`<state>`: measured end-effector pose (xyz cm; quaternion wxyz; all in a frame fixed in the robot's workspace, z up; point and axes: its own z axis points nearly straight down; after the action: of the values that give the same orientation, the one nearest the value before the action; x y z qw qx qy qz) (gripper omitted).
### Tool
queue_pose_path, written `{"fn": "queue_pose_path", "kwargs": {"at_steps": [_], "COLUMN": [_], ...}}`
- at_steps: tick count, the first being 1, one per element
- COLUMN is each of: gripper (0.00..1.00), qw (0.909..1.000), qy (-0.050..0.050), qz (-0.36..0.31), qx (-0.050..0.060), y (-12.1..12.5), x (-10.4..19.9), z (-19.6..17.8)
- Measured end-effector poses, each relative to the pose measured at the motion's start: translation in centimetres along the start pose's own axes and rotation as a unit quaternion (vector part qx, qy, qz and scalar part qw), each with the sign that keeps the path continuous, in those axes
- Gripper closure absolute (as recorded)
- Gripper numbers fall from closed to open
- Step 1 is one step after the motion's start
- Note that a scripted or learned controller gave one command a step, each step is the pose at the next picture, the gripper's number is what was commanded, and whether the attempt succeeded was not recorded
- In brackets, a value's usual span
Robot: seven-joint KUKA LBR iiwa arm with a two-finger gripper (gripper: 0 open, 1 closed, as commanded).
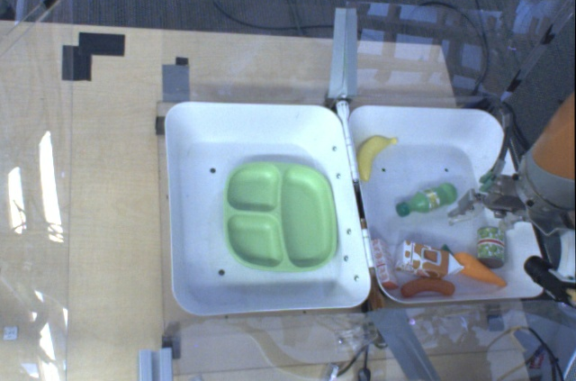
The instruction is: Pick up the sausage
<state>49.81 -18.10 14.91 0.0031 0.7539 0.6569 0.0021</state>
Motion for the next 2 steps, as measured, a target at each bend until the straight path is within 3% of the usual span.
{"fn": "queue_pose_path", "kwargs": {"at_steps": [1,2], "gripper": [0.0,0.0], "qw": [0.9965,0.9999], "qy": [0.0,0.0], "qz": [0.084,0.016], "qx": [0.001,0.001], "y": [6.4,11.8], "x": [3.4,8.9], "z": [0.2,5.8]}}
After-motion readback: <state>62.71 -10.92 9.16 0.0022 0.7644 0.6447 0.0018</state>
